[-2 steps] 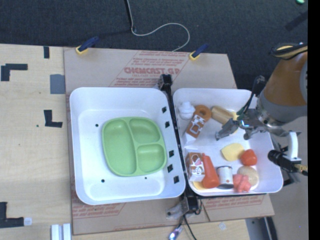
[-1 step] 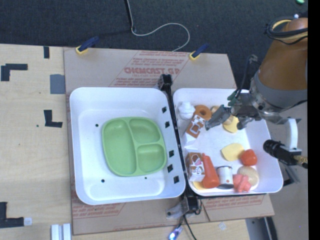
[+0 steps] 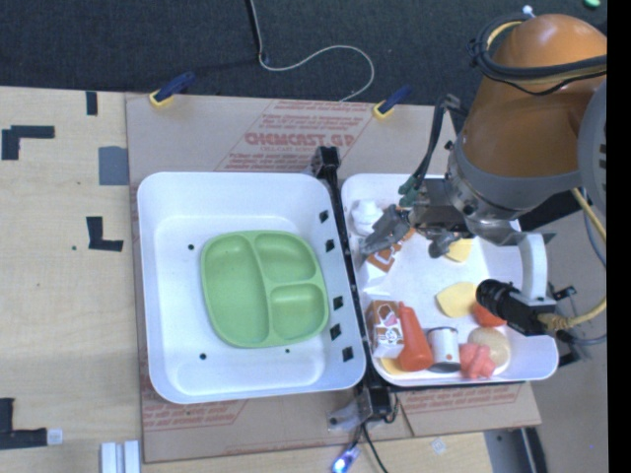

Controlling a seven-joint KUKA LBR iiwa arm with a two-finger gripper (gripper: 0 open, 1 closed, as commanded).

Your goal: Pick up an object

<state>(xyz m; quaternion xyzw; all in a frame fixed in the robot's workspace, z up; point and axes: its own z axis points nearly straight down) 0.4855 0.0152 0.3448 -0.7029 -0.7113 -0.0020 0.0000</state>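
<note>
Saw a bench [image 3: 59, 294] of pale wood, with a cardboard sheet [image 3: 286, 136] laid on it under both bins. Noted the arm [image 3: 532, 106], grey and orange, reaching in from the right and hanging over the right bin [image 3: 537, 368]. Found the left bin [image 3: 177, 363] carrying one green plate [image 3: 264, 289] with three compartments, lying flat near the middle.

Found the right bin crowded. Counted, along its near edge, a brown-and-white packet [image 3: 386, 325] just beside a red bottle [image 3: 414, 346], then a small can [image 3: 443, 345], then a pinkish round thing [image 3: 490, 343] touching a red piece [image 3: 476, 363]. Spotted a yellow wedge [image 3: 455, 300] in the middle, and a smaller yellow bit [image 3: 458, 252] farther back, close under the wrist. Made out a white object [image 3: 365, 211] at the far left corner of that bin.

Located the claw [image 3: 386, 233] low over the left part of the right bin, pointing toward the divider between bins. Read the fingers [image 3: 380, 237] as dark and drawn close together, narrow rather than wide. Noticed something orange and white [image 3: 383, 256] right at the tips, touching or nearly so; could not tell whether actually pinched between them.

Noted blue-and-yellow clamps [image 3: 172, 88] at the far edge of the cardboard, and a thin cable [image 3: 315, 57] looping across the dark floor [image 3: 118, 18] behind.
</note>
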